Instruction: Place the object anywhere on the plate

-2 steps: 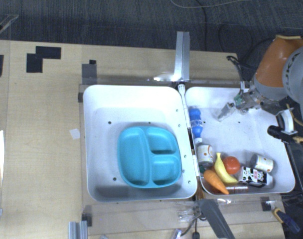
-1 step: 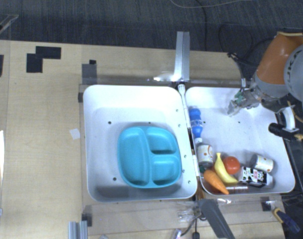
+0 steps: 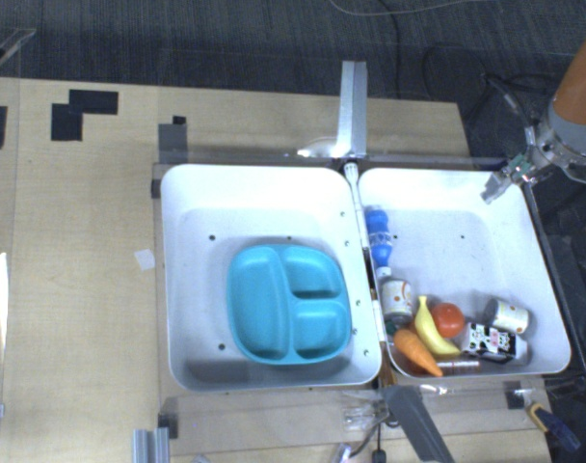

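A light blue divided plate (image 3: pixel 288 302) lies in the left bin (image 3: pixel 192 258), with nothing on it. The objects sit in the right bin (image 3: pixel 466 230): a blue bottle (image 3: pixel 377 234) against the left wall, then a small can (image 3: pixel 397 297), a yellow banana (image 3: pixel 430 328), a red round fruit (image 3: pixel 448 318) and an orange carrot (image 3: pixel 415 350) along the front. My gripper (image 3: pixel 498 183) hangs over the right bin's far right corner, well away from all of them, with nothing seen in it.
A black-and-white packet (image 3: pixel 491 340) and a pale small can (image 3: pixel 511 314) lie in the right bin's front right corner. A metal post (image 3: pixel 353 104) stands behind the wall that divides the bins. The arm (image 3: pixel 572 104) enters from the upper right.
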Controlling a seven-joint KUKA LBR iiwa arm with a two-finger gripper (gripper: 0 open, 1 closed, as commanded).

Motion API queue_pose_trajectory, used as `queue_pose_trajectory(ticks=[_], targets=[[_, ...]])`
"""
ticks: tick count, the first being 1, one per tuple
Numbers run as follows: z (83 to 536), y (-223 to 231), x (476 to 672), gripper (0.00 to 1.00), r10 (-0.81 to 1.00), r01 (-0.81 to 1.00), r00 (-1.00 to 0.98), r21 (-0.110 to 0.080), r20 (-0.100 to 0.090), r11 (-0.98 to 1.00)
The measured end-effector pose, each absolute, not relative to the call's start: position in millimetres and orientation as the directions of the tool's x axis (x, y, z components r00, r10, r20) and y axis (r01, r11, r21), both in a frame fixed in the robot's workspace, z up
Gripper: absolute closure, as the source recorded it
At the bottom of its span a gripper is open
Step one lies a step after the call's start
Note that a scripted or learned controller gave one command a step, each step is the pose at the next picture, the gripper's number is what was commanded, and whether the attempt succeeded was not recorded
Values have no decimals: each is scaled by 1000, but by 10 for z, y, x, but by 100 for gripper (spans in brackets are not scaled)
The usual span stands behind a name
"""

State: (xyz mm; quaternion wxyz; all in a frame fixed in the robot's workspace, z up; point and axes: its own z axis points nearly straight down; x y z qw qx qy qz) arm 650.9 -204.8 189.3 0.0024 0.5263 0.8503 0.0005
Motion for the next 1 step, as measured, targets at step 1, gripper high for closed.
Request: queue_pose_trajectory(ticks=[1], targets=[[951, -1670, 5775, 100, 844, 844, -536, 1, 1, 536]])
